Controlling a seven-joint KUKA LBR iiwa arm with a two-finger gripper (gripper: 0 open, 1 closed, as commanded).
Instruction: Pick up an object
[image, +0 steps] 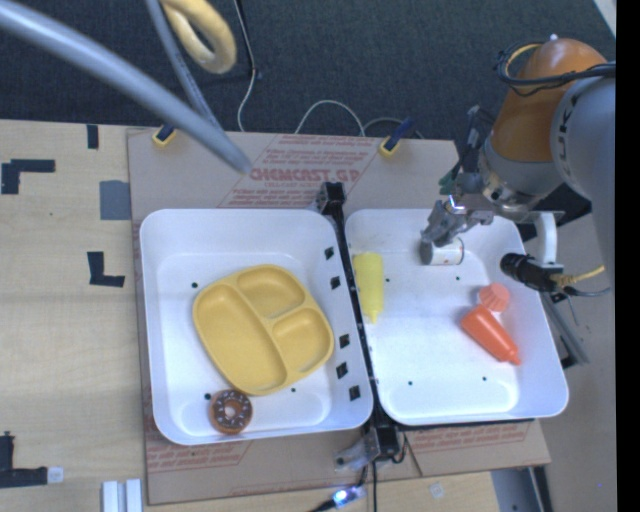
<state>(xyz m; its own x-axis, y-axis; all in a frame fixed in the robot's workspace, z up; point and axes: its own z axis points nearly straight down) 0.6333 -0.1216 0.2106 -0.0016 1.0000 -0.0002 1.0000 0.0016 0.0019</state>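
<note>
Smooth orange carrot (490, 332) lies apart from ridged yellow corn (369, 283)

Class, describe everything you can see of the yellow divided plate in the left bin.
The yellow divided plate looks like smooth moulded plastic, with rounded corners and three compartments: one long section on its left and two smaller ones on its right. It lies flat, face up and turned at a slant, on the floor of the left bin. Nothing lies in it. A chocolate doughnut sits just beyond its lower edge; contact is unclear.
</note>
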